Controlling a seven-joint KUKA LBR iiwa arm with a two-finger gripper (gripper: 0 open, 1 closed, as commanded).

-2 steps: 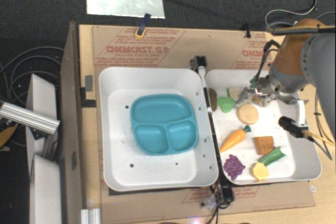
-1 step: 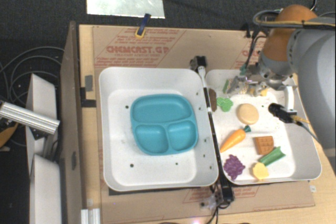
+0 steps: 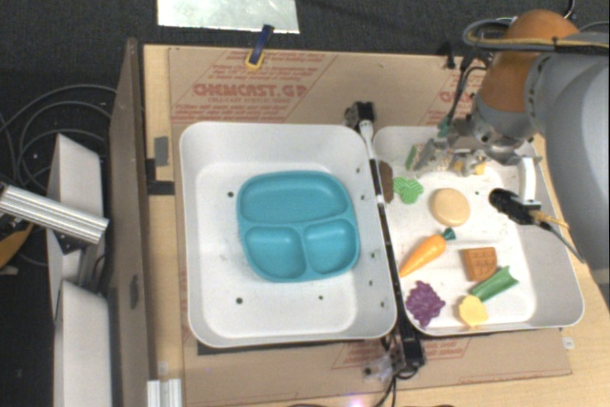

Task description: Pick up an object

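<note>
Gripper (image 3: 444, 152) position: low over the far end of the right bin (image 3: 551, 276), near that bin's back wall. Its opening state cannot be told from the camera view, and no item is seen held in it. The grey arm (image 3: 572, 100) enters from the right, with the orange band (image 3: 519, 62) above the wrist.

Contents of the right bin, all resting on the bin floor:
- Small green piece (image 3: 408, 191): near the divider between the bins, just in front of the gripper and slightly to its left.
- Beige oval piece (image 3: 450, 206): just beside the green piece, toward the middle of the bin.
- Toy carrot (image 3: 422, 253): lies at a slant, its green top pointing toward the beige oval piece.
- Brown square piece (image 3: 478, 260): right of the carrot.
- Long green piece (image 3: 494, 283): just in front of the brown square piece.
- Yellow piece (image 3: 472, 310): touching the near end of the long green piece.
- Purple grape cluster (image 3: 424, 301): near the front wall, left of the yellow piece.

The left bin (image 3: 205, 234) holds a teal divided tray (image 3: 297, 224) with three compartments, set flat near its middle. Both bins sit on a cardboard sheet (image 3: 248, 86).
</note>
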